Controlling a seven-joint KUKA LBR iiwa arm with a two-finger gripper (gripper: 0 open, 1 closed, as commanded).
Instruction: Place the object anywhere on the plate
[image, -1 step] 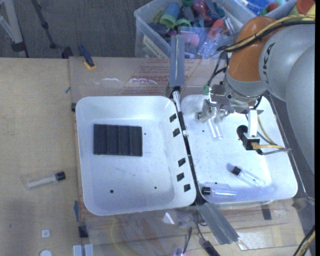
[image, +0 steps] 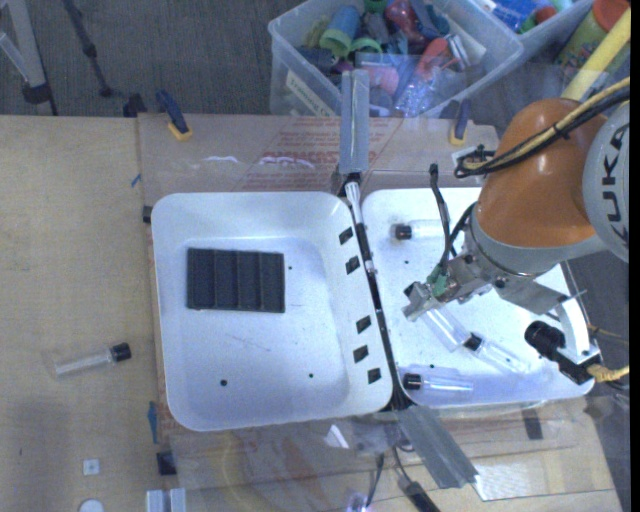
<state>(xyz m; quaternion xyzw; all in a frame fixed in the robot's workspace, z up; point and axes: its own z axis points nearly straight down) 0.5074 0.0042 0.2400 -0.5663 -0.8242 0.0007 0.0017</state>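
A black ridged rectangular plate (image: 235, 280) lies flat in the left bin (image: 190, 390), toward its upper left. Three clear syringes with black caps lie in the right bin (image: 400, 215): one (image: 412, 232) near the far wall, one (image: 478, 346) in the middle, and one (image: 432, 382) along the near wall. My gripper (image: 428, 294) hangs low over the right bin, left of its centre, just above the upper end of the middle syringe. I cannot make out anything held in it.
A divider with black clips (image: 362, 300) separates the two bins. One more syringe (image: 88, 358) lies on the wooden bench left of the bins. A clear tub of colourful toys (image: 400, 45) stands behind the bins.
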